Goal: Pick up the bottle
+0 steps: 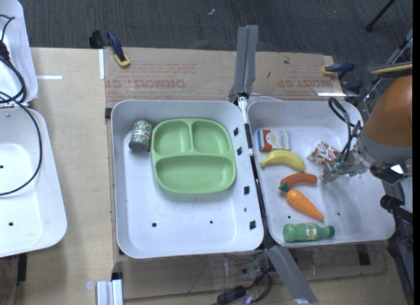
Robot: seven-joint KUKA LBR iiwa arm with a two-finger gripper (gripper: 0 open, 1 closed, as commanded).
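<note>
Green bottle (308,232) lies on its side along the right bin's (367,215) front edge; my gripper (336,169), finger state unclear, hovers well behind it.

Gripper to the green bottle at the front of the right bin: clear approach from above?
Probably yes. The green bottle lies on its side by the bin's front wall, apart from the carrot. The gripper hovers in the same bin, with nothing over the bottle. The wall may crowd a finger.

One bottle (308,232), two bins (131,231), one plate (193,155)
</note>
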